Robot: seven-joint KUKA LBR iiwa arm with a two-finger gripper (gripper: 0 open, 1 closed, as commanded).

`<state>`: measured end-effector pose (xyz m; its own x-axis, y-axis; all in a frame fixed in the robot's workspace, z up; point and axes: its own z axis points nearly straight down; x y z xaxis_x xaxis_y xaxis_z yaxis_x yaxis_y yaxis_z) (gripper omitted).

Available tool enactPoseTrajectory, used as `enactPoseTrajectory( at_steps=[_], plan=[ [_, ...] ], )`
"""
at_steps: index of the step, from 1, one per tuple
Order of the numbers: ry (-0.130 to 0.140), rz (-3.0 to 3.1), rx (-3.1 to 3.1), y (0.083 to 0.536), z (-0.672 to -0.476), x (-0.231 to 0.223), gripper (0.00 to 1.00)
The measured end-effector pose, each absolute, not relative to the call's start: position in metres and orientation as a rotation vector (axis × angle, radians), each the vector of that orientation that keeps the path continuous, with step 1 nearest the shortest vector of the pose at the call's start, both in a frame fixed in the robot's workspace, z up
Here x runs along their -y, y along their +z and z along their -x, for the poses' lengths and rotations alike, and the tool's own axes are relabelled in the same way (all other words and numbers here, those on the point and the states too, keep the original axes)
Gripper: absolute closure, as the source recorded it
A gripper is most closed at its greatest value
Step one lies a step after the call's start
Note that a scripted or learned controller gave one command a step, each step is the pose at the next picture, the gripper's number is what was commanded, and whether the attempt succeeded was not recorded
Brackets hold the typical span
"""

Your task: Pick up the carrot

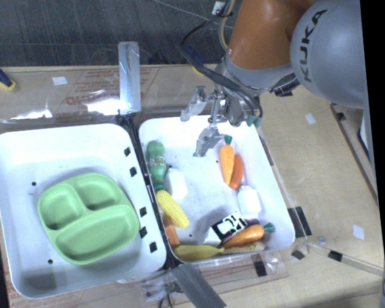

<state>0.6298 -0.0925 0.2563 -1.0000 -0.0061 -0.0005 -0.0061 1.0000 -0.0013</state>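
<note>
An orange carrot point(231, 165) with a green top lies in the right bin point(203, 193), near its right wall and pointing toward the far edge. My gripper point(200, 125) hangs over the bin's far end, just left of the carrot's green top. Its two metal fingers point(207, 140) stand apart, open, with nothing between them. The lower finger ends close to the carrot's top; whether it touches I cannot tell. A second orange vegetable with a green end point(246, 235) lies at the bin's near right corner.
Also in the right bin are a green cucumber point(156, 161), a corn cob point(172, 208), a banana point(196, 252), white items point(249, 198) and a black-and-white piece point(229, 226). The left bin point(17, 167) holds a green divided plate point(88, 215).
</note>
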Motion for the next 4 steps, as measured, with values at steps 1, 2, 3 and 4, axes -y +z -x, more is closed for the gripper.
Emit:
enactPoseTrajectory(
  at_steps=[1,2,3,4],
  plan=[
    [0.003,0.542,-3.100,0.162,-0.627,0.161,0.00],
    [-0.001,0.570,-3.088,0.091,-0.657,0.210,0.00],
    [-0.010,0.574,-3.076,0.108,-0.661,0.209,1.00],
    [-0.009,0.574,-3.077,0.107,-0.661,0.209,0.00]
  ],
)
